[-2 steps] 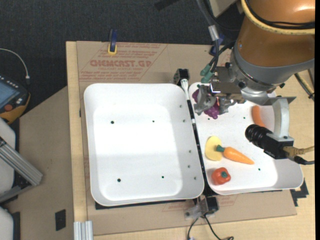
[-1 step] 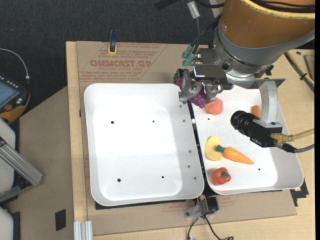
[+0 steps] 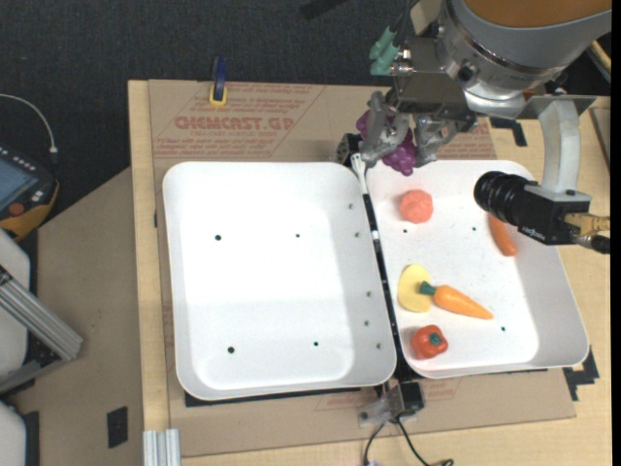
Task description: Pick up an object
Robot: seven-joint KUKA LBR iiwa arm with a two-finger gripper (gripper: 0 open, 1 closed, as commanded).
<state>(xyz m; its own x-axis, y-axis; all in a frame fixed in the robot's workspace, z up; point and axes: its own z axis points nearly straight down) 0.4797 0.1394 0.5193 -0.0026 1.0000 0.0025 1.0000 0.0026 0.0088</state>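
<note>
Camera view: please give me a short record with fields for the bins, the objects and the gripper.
left bin: white, shallow
right bin: white; holds the toy food
objects: pink ball; yellow piece touching carrot; red pepper; orange piece, partly hidden
purple object: at right bin's far edge, under the gripper
gripper: over the purple object; hold cannot be judged

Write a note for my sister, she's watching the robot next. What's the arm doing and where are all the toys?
Gripper: at the far edge of the right bin, fingers around a purple toy, which looks lifted.
Lying in the right bin: pink ball, yellow piece, orange carrot, red pepper, another orange piece partly behind the black camera.
Done: probably the grab.
Left: check the purple toy is truly clear of the bin.
</note>
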